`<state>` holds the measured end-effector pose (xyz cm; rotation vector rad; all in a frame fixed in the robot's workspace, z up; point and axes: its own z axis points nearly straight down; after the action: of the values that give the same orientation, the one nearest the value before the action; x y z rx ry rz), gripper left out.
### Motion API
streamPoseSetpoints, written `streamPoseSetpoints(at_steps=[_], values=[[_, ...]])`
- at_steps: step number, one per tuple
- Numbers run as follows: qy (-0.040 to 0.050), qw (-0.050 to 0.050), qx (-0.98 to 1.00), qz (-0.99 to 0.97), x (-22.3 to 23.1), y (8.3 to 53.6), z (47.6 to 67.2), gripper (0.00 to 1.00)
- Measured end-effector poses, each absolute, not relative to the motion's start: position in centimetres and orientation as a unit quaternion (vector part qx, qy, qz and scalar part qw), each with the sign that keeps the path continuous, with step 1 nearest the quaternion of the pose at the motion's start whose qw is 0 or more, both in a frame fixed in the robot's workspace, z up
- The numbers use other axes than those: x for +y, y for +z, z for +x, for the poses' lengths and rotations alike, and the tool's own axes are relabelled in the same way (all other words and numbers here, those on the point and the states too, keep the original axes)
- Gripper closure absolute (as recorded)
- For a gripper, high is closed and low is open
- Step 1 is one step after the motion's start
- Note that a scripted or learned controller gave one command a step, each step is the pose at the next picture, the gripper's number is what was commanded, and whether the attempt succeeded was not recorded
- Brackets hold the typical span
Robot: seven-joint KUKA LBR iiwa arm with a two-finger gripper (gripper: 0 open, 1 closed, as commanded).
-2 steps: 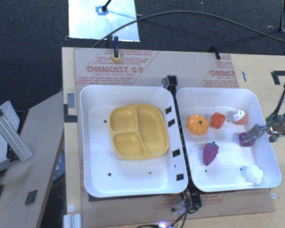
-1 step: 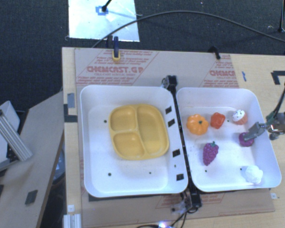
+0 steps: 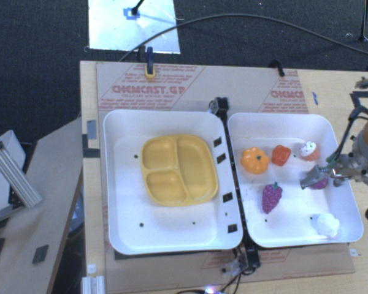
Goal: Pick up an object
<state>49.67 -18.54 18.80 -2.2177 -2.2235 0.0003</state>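
End effector (image 3: 317, 179) sits low over the right bin (image 3: 294, 122), near that bin's right wall, with the grey arm (image 3: 365, 158) coming in from the right edge of my view. Its metal tip lies against a small purple object (image 3: 319, 182), which I can only partly see; the tip overlaps it, and I cannot tell from this angle whether the fingers are spread or closed, or whether that object is actually between them. Elsewhere in the right bin I see an orange pumpkin (image 3: 255, 161) near the left wall, a red pepper (image 3: 281, 155) just beside it, and a small white-topped cupcake (image 3: 308, 150) further right, close to the arm. A purple bunch of grapes (image 3: 271, 197) lies below the pumpkin, and a white lump (image 3: 325, 224), possibly a toy garlic, rests in the lower right corner. The left bin (image 3: 129, 225) holds a yellow divided plate (image 3: 178, 169) lying flat near its middle. Both bins rest on the tabletop (image 3: 190, 81).
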Motion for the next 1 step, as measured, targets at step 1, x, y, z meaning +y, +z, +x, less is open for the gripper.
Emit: streamPoseSetpoints(at_steps=[1], values=[[0.0006, 0.002, -0.708, -0.707, -18.67, 12.59, 49.27, 0.0]])
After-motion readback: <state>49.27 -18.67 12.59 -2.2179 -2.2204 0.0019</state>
